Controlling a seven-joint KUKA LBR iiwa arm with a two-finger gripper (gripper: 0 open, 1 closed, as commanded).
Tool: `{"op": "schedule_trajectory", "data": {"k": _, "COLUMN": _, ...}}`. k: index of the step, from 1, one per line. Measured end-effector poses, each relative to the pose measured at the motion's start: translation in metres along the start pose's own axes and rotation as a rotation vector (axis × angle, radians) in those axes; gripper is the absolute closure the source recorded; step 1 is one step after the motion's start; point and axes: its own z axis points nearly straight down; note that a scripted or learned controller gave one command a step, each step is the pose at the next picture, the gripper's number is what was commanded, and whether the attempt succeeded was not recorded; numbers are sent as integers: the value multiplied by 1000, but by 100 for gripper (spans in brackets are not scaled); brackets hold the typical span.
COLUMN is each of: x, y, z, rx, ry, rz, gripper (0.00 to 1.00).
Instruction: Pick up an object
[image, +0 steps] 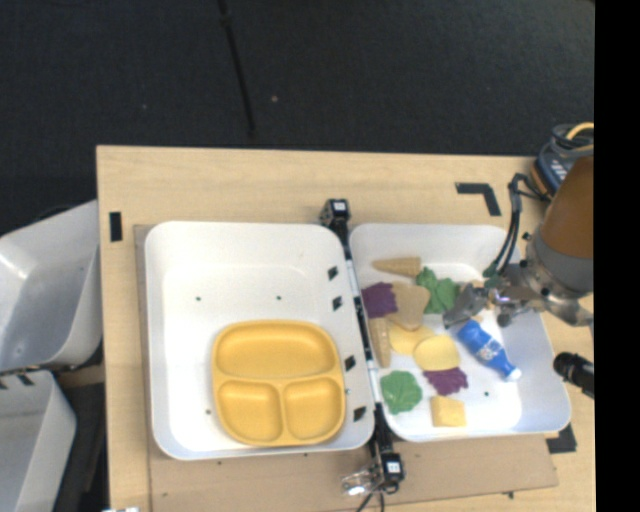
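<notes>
The right bin (535, 405) holds several small toys. Among them are a blue bottle (489, 346), a green leafy piece (437, 290), a tan wedge (398, 266), a purple piece (378, 298), a yellow round piece (436, 352), a second purple piece (446, 379), a green lump (400, 390) and a yellow cube (448, 411). My gripper (478, 301) hangs low over the right bin's right half. It is just above the blue bottle's upper end and beside the green leafy piece. The arm's orange band (572, 215) rises behind it.
The left bin (180, 290) holds a yellow divided tray (278, 382) in its near half. A raised ridge (352, 300) separates the two bins. A wooden bench surface (250, 180) surrounds them. A white container (45, 290) stands off the bench's left edge.
</notes>
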Motion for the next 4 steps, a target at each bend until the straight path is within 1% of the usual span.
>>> {"op": "schedule_trajectory", "data": {"k": 1, "x": 38, "y": -30, "z": 129, "rx": 0, "ry": -1, "rz": 2, "gripper": 0}}
{"op": "schedule_trajectory", "data": {"k": 2, "x": 46, "y": -26, "z": -54, "rx": -18, "ry": -3, "rz": -3, "gripper": 0}}
{"op": "schedule_trajectory", "data": {"k": 3, "x": 43, "y": -32, "z": 104, "rx": 12, "ry": 2, "rz": 2, "gripper": 0}}
{"op": "schedule_trajectory", "data": {"k": 4, "x": 15, "y": 2, "z": 126, "rx": -2, "ry": -1, "rz": 5, "gripper": 0}}
